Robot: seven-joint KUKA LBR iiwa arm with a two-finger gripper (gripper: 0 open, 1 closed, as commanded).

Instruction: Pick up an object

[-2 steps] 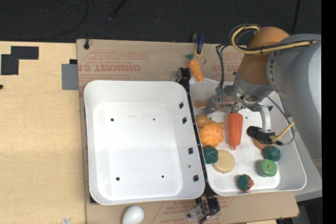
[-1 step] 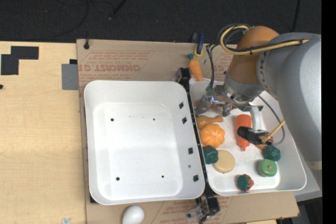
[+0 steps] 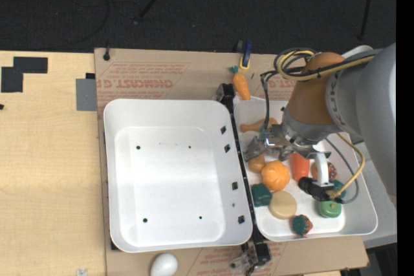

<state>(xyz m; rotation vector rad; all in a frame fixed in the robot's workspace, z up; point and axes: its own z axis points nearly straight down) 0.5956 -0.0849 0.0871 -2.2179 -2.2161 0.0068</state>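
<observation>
several toy foods are crowding the right bin (image 3: 362,223), and the pincer (image 3: 268,142) is hanging low over that bin's upper left part, close to the wall shared with the left bin (image 3: 168,171). whether the pincer is apart or together i cannot tell, since the grey wrist and its cables are covering most of it, and nothing is visibly sitting in its grip.

just below the pincer, toward the near rim, an orange ball (image 3: 276,176) is lying, with a smaller orange piece (image 3: 257,163) touching its upper left side. the ball is looking like the likeliest target: it is lying straight down-view from the pincer, and being round it has no long axis to line up with. an orange-red block (image 3: 300,166) is standing just right of the ball, a dark green piece (image 3: 261,194) just below-left, and a pale disc (image 3: 283,205) just below, so room around the ball is tight. a toy carrot (image 3: 241,86) is lying on the table beyond the far rim, well apart.
</observation>
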